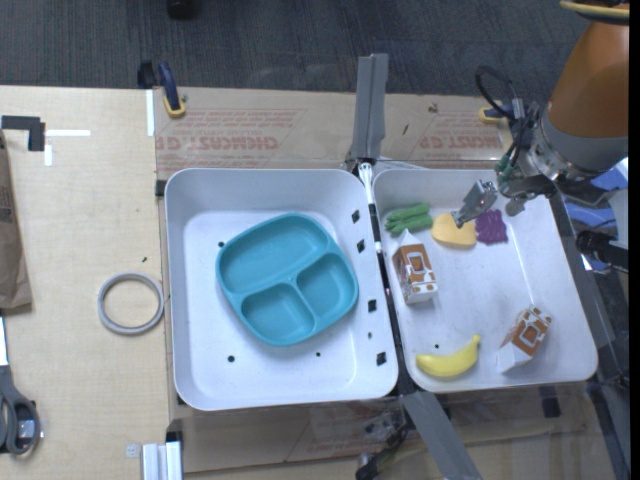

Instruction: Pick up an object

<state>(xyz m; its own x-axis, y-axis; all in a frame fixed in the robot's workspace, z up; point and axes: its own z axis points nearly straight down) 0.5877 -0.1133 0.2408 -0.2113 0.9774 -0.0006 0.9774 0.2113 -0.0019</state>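
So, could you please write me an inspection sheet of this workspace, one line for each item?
Surface: wooden bench bearing two white bins, left bin and right bin, side by side.
Job's things: in the right bin, green beans, yellow piece, purple piece, two small cartons, banana.
Clutter: blue divided plate in the left bin; tape ring and scissors on the bench.
Grippers: gripper low over the yellow piece; whether it holds anything cannot be told.
Cables: black cables by the wrist.
Surroundings: dark floor behind the bench.
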